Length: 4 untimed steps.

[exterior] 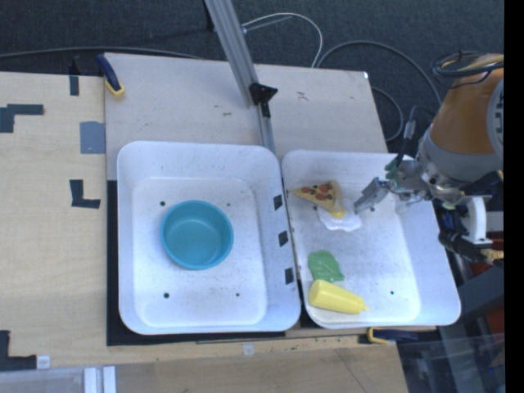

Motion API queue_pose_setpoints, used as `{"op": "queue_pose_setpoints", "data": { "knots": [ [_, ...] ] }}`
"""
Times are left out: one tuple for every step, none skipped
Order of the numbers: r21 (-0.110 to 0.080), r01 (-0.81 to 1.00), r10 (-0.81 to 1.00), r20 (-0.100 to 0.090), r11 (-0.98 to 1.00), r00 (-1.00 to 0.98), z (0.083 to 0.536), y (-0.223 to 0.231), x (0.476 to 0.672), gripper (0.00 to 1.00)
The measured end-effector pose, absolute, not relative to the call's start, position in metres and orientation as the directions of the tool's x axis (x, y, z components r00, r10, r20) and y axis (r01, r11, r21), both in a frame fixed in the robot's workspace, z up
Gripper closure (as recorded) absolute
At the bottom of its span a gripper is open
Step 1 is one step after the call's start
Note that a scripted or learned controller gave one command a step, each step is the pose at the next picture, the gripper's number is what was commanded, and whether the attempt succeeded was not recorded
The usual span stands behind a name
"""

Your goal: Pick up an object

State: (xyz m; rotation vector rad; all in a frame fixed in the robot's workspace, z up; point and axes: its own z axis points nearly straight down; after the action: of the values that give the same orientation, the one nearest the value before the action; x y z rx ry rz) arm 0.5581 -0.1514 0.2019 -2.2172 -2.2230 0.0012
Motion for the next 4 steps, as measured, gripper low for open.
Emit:
{"op": "queue_pose_setpoints", "data": {
  "knots": [
    [-0.001,1.0,1.0,0.001,0.002,-0.002,0.202,-0.152,0.558,0.0],
    [-0.008,1.0,1.0,0.001,0.001,-0.001,0.138,-0.152,0.553,0.0],
    [0.001,1.0,1.0,-0.003,0.002,-0.002,0.088,-0.152,0.554,0.0],
    [0.0,1.0,1.0,0.0,0.003,-0.003,0.1,-0.151,0.554,1.0]
  ]
}}
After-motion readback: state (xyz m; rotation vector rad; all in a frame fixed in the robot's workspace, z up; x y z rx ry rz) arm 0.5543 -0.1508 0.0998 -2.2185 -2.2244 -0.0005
